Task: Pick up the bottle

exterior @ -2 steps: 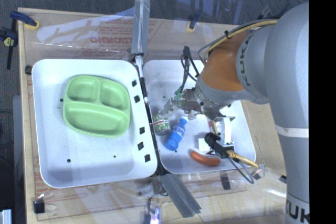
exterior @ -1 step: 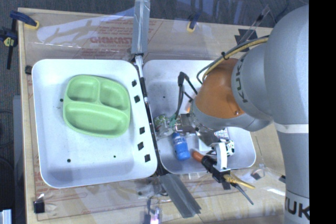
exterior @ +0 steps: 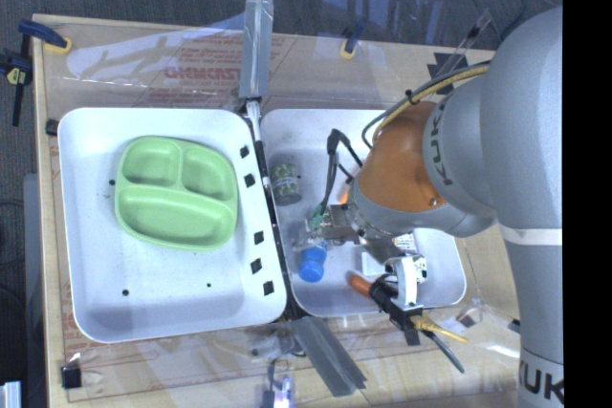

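The bottle (exterior: 313, 261) lies in the right bin (exterior: 306, 124), near its left wall; it is clear with a blue cap that points toward the bin's front. My gripper (exterior: 328, 223) hangs right over the bottle's upper end, under the orange wrist band. The arm hides most of the bottle's body, and I cannot tell whether the gripper touches it.
A small grey-green round object (exterior: 284, 182) sits near the divider in the right bin. A small orange object (exterior: 357, 281) lies by the front wall. The left bin (exterior: 86, 282) holds a green divided plate (exterior: 177, 191). The arm covers the right bin's right half.
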`<state>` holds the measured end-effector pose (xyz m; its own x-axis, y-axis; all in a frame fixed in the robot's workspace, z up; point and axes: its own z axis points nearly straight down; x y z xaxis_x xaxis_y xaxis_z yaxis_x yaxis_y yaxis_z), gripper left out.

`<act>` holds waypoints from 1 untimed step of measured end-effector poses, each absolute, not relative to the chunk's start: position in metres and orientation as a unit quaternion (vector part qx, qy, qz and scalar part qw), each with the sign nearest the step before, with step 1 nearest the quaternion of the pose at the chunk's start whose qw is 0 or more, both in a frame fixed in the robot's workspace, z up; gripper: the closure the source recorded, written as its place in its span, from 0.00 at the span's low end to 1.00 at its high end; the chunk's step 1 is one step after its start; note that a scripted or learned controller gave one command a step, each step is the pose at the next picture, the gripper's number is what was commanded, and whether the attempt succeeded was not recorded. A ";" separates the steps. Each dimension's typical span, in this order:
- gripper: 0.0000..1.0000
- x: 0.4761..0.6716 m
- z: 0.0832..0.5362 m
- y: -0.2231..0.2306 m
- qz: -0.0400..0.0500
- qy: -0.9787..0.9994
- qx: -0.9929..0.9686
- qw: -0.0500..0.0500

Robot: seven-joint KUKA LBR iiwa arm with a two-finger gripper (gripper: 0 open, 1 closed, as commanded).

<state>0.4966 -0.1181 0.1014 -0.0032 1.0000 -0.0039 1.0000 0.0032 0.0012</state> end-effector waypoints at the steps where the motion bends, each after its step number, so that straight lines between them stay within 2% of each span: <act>1: 1.00 0.502 0.231 -0.059 0.000 0.598 0.801 -0.001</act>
